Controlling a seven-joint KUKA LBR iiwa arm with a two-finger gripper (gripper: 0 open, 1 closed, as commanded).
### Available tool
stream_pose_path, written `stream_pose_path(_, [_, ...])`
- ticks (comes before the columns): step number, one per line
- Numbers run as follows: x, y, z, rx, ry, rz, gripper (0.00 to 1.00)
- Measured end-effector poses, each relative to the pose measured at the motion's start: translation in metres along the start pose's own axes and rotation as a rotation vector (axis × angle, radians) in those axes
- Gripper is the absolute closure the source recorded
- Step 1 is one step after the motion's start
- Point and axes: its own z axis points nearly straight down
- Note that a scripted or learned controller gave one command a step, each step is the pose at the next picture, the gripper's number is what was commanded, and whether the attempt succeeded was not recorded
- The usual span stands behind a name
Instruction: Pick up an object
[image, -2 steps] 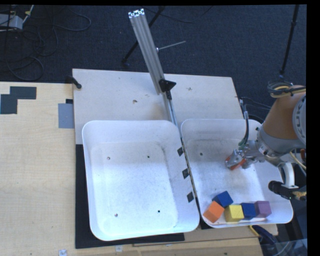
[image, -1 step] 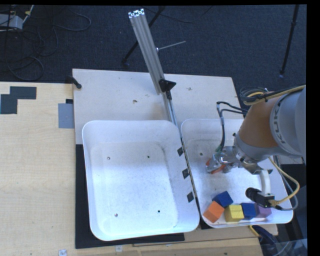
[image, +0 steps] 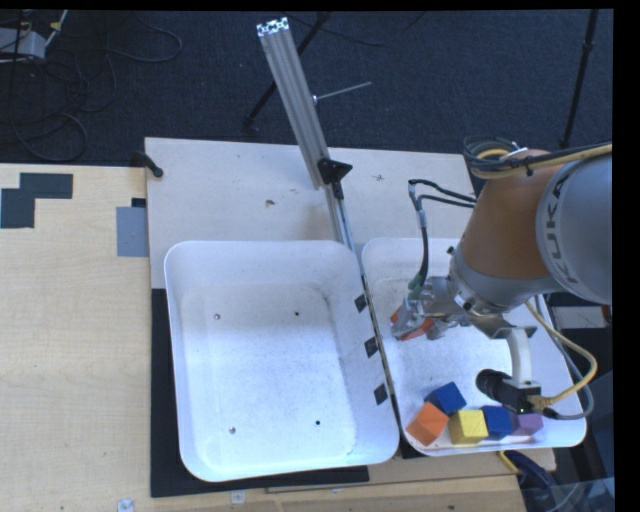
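My gripper (image: 413, 316) hangs over the upper left part of the right bin (image: 400, 262), close to the divider between the two bins. A small red-orange thing (image: 403, 325) sits right at its tip, and I cannot tell whether it is held or only lies beneath. Several blocks are bunched in that bin's near corner: a blue block (image: 447, 397), an orange block (image: 428, 423), a yellow block (image: 467, 427), a second blue block (image: 496, 420) and a purple block (image: 529, 424). They lie well apart from the gripper, below and to its right.
The left bin (image: 190, 300) lies beside the right one, sharing a rim with black clips (image: 371, 346). A slanted aluminium rail (image: 300, 110) rises behind the bins. The arm's bulk (image: 520, 240) overhangs the right bin's far right side.
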Motion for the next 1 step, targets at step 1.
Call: stream_pose_path(1, [0.0883, -0.0499, 0.0049, 0.011, 0.001, -0.001, 1.0])
